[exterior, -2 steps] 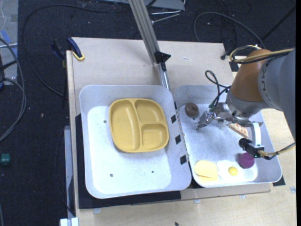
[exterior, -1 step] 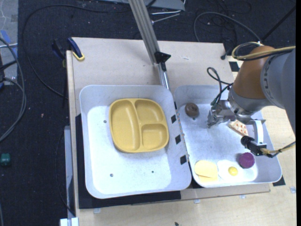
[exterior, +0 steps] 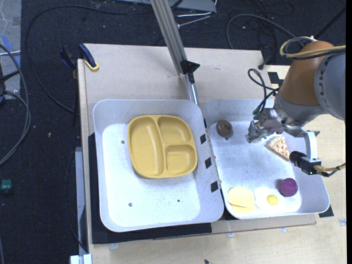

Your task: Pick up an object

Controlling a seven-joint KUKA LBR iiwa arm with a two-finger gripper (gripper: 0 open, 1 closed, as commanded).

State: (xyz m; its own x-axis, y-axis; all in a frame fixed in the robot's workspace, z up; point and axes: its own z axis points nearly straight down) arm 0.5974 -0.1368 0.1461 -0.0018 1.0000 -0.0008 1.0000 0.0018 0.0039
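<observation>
Fried egg (exterior: pixel 268 198) clear, pizza slice (exterior: pixel 278 146) half-hidden — gripper (exterior: pixel 254 135) indistinct

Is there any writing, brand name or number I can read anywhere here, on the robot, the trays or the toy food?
None can be read.
The yellow divided plate, the left bin, the right bin and the arm show no lettering.
The pizza slice has only spots, no text.
</observation>
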